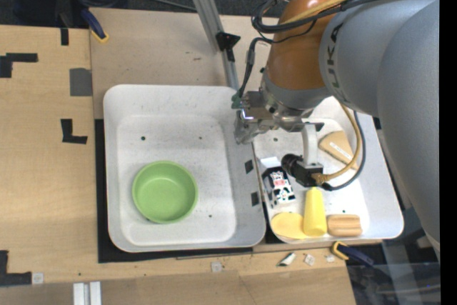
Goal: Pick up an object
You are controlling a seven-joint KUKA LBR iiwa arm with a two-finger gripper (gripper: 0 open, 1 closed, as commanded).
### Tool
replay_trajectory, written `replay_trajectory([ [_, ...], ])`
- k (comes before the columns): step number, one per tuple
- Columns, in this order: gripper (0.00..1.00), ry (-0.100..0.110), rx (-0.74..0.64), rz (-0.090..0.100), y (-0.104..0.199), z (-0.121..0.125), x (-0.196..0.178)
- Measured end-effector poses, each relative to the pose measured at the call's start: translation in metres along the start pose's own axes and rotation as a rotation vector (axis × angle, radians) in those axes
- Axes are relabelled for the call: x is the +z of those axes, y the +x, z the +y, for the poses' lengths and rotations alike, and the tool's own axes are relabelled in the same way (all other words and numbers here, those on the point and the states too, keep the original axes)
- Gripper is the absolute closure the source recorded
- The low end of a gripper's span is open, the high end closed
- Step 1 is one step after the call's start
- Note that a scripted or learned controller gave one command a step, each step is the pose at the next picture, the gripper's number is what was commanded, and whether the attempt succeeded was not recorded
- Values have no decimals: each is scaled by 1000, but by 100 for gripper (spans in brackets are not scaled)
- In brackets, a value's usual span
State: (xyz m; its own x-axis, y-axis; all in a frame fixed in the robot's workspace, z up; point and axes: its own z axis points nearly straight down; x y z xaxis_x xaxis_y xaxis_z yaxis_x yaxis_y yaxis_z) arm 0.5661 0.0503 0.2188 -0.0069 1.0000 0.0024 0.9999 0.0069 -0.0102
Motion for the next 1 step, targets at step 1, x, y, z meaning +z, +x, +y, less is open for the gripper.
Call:
replay_trajectory([
  [1, 100, 1, -1, 0, 49, -28, -11],
])
